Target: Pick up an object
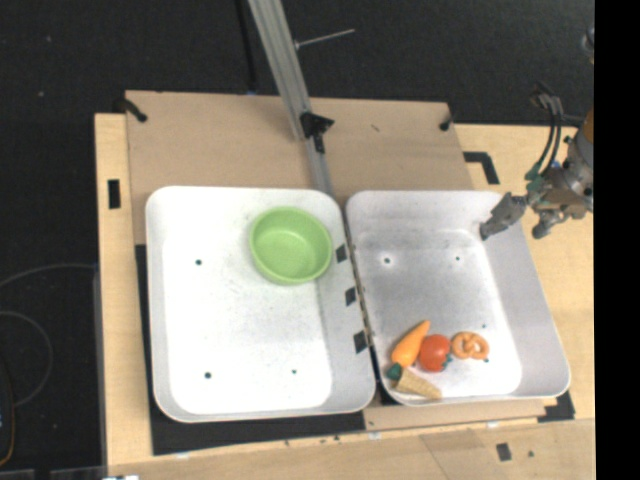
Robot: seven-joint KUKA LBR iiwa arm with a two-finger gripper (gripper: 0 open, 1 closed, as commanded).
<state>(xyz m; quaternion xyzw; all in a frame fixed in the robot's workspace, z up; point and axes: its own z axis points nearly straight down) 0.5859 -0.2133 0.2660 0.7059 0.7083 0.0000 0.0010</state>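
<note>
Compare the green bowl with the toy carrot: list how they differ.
The green bowl sits alone in the left bin; the toy carrot lies in the right bin, crowded against a red tomato. The bowl is round, hollow and much larger; the carrot is slim, tapered and orange. Both rest untouched, away from the gripper.

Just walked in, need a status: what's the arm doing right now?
Nothing is grasped yet. The two-finger gripper on the grey arm sits at the upper right edge of the right-hand shallow white bin, fingers spread and nothing between them. The candidates lie clustered in that bin's near corner: an orange toy carrot, a red toy tomato, an orange pretzel-shaped piece and a tan cone. A round green plastic bowl sits in the left-hand white bin.
</note>
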